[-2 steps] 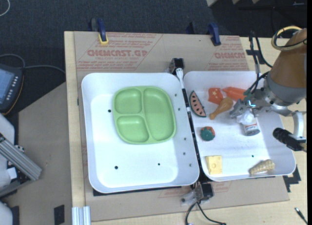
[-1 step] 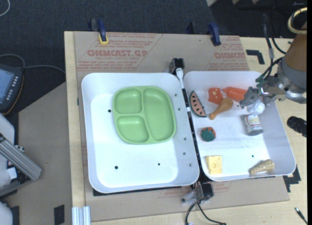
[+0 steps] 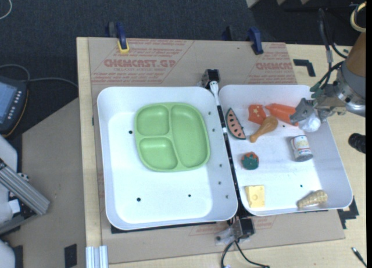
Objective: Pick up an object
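The right white bin (image 3: pixel 334 162) holds several toy foods. There is a watermelon slice (image 3: pixel 234 124), a red-orange piece (image 3: pixel 256 113), an orange carrot-like piece (image 3: pixel 281 110), a brown drumstick (image 3: pixel 265 128) and a small tin can (image 3: pixel 300 147). Nearer the front lie a red and green round piece (image 3: pixel 250 160), a yellow cheese block (image 3: pixel 254 195) and a waffle cone (image 3: pixel 312 200). My gripper (image 3: pixel 308 117) hangs low over the bin's far right part, just right of the carrot-like piece and above the can. Nothing shows as held in it.
The left white bin (image 3: pixel 116 185) carries a green divided plate (image 3: pixel 172 136). Blue clamps (image 3: pixel 121 36) (image 3: pixel 254 39) hold the board at the back. The arm (image 3: pixel 354 81) and its cables enter from the right edge.
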You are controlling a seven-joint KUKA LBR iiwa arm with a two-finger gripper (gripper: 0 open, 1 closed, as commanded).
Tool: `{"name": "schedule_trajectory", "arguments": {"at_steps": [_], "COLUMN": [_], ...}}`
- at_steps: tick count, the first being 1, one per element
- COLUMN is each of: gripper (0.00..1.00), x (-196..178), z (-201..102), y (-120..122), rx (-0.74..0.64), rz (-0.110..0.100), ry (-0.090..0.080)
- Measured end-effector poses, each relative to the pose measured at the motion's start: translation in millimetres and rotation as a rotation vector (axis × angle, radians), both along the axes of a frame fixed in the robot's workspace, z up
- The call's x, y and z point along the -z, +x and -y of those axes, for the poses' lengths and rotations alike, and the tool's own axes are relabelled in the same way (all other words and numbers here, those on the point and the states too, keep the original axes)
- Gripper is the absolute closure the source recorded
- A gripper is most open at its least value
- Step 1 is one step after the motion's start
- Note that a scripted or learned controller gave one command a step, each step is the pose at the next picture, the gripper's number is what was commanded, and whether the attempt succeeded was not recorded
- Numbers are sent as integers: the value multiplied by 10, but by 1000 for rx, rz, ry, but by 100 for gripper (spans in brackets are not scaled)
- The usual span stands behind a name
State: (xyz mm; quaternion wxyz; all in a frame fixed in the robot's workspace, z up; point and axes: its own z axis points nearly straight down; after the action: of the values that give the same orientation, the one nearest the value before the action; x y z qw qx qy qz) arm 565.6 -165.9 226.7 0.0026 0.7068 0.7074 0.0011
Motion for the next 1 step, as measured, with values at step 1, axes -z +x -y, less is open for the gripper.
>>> {"name": "schedule_trajectory", "arguments": {"at_steps": [1], "gripper": [100], "x": [22], "z": [-405], "y": [-183], "rx": [-2], "rz": [-8], "ry": [4]}}
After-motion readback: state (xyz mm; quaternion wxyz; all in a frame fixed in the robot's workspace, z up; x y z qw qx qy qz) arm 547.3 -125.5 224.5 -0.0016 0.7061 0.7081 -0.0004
